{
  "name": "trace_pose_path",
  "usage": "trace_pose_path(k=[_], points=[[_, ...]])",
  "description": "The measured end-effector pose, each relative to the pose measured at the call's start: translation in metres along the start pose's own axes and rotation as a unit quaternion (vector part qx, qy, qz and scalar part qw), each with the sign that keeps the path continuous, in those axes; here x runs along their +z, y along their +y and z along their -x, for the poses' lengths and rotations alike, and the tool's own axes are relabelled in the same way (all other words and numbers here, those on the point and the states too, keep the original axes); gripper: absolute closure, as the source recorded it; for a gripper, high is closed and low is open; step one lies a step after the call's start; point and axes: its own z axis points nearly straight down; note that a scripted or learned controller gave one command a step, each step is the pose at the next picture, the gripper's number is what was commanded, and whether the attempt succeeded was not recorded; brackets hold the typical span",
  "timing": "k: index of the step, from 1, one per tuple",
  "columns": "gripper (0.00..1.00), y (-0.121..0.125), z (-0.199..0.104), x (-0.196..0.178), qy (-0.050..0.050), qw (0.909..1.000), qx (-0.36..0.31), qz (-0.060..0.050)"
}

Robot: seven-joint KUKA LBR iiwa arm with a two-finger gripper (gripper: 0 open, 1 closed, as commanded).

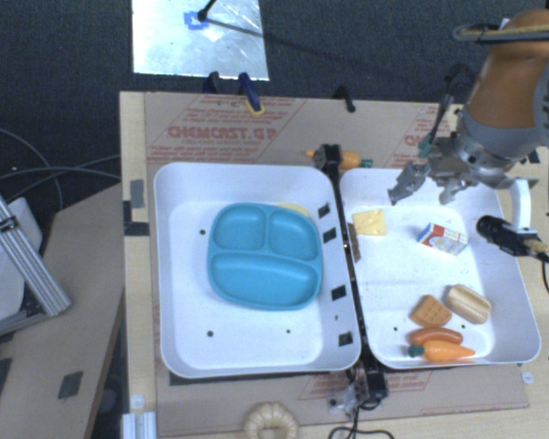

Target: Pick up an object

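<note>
My gripper (427, 188) hangs over the back of the right bin (512, 337), its two fingers spread apart with nothing between them. Just below and to its left lies a yellow cheese wedge (370, 222). A small white, red and blue carton (442, 238) sits below the gripper. Near the bin's front are a brown waffle (430, 312), a bread roll (468, 303), a red sausage (436, 337) and an orange carrot (444, 351).
The left bin (183, 337) holds a blue divided plate (265, 254) with a yellow piece (296, 209) at its far rim. A black divider (339, 245) joins the bins. A small orange object (348, 161) lies behind them, and a pale ring (273, 421) lies in front.
</note>
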Motion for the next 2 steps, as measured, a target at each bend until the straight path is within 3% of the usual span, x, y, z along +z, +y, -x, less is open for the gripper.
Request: trace_pose_path(k=[1, 2], points=[[0.0, 0.002, 0.0, -0.007, 0.0, 1.0, -0.001, 0.006], [0.0, 0.01, -0.007, 0.049, 0.0, 1.0, -0.002, 0.004]])
